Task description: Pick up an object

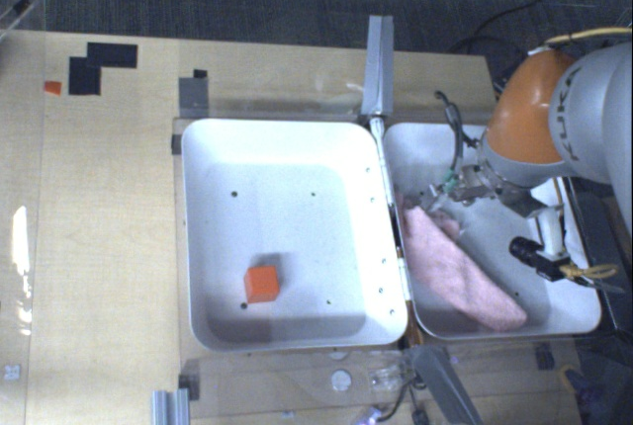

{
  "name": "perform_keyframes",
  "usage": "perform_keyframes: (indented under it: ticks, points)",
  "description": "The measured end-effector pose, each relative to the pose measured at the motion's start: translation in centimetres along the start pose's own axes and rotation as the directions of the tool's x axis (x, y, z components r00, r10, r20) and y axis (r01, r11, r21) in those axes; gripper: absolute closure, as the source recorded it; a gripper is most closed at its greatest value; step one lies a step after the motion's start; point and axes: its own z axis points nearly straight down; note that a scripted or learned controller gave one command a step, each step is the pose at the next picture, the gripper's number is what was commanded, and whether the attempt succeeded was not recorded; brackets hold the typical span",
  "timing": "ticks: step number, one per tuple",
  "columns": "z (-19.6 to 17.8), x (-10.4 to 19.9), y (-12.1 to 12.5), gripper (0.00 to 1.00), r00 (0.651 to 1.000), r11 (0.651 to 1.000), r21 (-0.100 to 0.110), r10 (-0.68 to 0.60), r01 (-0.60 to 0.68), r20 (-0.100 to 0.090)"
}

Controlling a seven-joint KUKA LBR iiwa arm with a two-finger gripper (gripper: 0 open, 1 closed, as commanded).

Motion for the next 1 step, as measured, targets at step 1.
perform_keyframes:
  ticks: [1]
  points:
    - [-1.26, 0.0, 0.35, 1.0, 1.0, 1.0, -0.009, -0.002, 0.002, 0.002]
